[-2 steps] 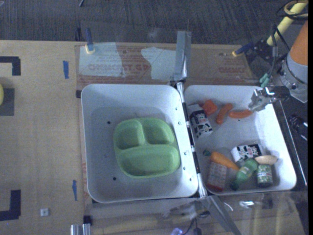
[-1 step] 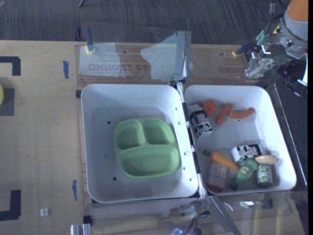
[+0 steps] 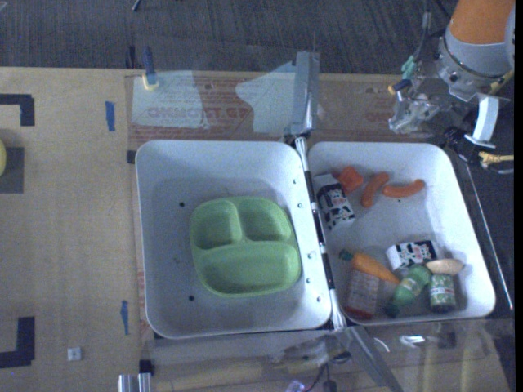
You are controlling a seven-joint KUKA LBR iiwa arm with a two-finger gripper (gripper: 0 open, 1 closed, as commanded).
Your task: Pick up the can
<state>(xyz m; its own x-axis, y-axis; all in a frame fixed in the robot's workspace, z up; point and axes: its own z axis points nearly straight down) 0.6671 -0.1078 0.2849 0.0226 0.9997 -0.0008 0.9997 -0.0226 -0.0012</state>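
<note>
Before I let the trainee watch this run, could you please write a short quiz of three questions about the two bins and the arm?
1. True or false: the green plate lies in the left bin.
2. Which thing lies nearest the can? A. the green bottle B. the sausage C. the plate
3. Fill in: the gripper hangs above the ____ rim of the right bin.

Key: 1 true; 2 A; 3 far. The can stands in the near right corner of the right bin, across the bin from the gripper.
</note>
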